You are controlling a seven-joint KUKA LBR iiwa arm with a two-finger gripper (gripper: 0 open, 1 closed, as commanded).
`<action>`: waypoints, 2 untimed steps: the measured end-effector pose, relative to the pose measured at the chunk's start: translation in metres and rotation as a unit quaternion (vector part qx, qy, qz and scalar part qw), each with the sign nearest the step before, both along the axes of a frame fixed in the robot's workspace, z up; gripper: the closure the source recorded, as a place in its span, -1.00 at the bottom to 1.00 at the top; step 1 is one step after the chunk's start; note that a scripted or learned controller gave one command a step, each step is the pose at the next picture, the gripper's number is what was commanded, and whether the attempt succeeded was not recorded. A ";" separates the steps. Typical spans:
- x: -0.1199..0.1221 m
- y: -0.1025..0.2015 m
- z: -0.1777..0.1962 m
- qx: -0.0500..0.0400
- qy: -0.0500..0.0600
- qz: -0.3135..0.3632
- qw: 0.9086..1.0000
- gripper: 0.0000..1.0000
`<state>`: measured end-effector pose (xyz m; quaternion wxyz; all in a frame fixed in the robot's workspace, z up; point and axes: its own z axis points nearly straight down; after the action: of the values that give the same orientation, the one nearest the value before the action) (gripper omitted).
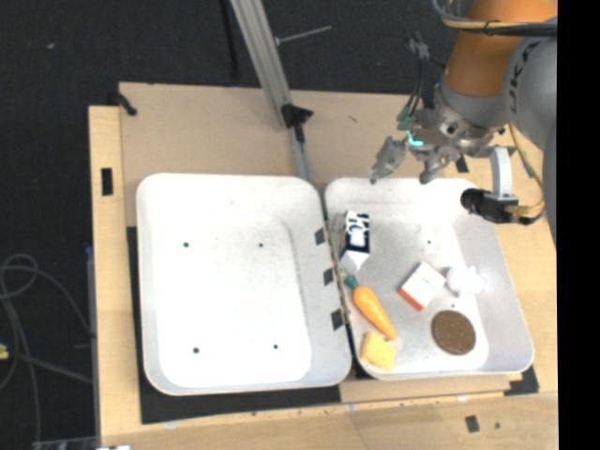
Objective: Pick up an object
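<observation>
Yellow block [378,351]: well below claw, likely light, soft.
Carrot [373,311]: beside it, firm; pinch mid-body.
Claw [406,169]: fingers spread, holding nothing.

Even overhead light, white bins [225,279] blown out, glare-ish; soft shadows only; whole frame bit soft, grainy; dark floor toward 9 o'clock.

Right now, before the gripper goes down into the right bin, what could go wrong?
1. The carrot touches the yellow block beside the bin wall, so a grasp may catch both or hit the wall.
2. The brown disc lies flat and may slip out.
3. The gripper, open above the rim, could descend onto nothing.
</observation>
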<state>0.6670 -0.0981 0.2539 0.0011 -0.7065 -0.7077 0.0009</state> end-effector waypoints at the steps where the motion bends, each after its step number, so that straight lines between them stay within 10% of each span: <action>1: 0.001 0.000 0.003 -0.001 -0.002 0.001 1.000 -1.00; 2: 0.003 -0.004 -0.039 -0.002 0.000 -0.001 1.000 -1.00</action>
<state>0.6700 -0.1016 0.2147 0.0001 -0.7072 -0.7070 0.0021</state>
